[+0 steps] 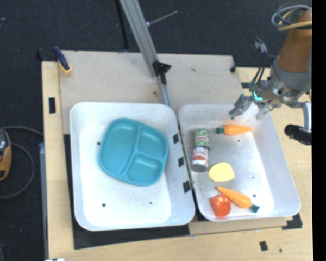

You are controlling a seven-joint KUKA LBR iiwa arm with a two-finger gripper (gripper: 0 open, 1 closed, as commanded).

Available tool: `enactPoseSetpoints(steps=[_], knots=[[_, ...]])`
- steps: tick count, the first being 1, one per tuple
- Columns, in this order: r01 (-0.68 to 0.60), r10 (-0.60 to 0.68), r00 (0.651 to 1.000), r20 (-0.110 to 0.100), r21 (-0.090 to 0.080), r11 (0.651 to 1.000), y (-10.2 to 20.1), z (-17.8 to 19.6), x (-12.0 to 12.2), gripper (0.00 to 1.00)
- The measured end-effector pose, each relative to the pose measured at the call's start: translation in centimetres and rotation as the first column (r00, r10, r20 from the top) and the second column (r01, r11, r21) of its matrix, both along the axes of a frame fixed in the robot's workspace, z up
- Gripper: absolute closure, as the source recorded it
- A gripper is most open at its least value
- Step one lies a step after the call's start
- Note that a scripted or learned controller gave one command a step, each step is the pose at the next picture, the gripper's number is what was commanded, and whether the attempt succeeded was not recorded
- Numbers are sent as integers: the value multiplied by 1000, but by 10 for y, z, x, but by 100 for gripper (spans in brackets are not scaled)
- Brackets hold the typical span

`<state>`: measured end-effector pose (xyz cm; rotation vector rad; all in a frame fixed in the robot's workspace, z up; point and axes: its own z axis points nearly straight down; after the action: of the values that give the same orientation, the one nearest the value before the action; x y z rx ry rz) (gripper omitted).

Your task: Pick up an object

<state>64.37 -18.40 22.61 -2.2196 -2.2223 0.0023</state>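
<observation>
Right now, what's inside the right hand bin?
The right bin holds a small carrot, a can lying down, a yellow piece, a larger carrot and a red piece. Anything beneath them is hidden.

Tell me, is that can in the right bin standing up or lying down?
Lying down. The can shows its full side and label, long axis running along the right bin floor beside the left wall.

No legible text anywhere; label on can [200,149] in right bin too blurred.

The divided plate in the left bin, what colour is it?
Plain turquoise blue, the divided plate shows clearly in the camera view.
</observation>
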Motion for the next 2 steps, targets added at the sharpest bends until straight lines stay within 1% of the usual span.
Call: enactPoseSetpoints(steps=[1, 2], knots=[[-1, 1, 1000, 3, -1, 1000, 0, 2, 1, 0], [0, 0, 1000, 0, -1, 1000, 3, -60, 0, 0]])
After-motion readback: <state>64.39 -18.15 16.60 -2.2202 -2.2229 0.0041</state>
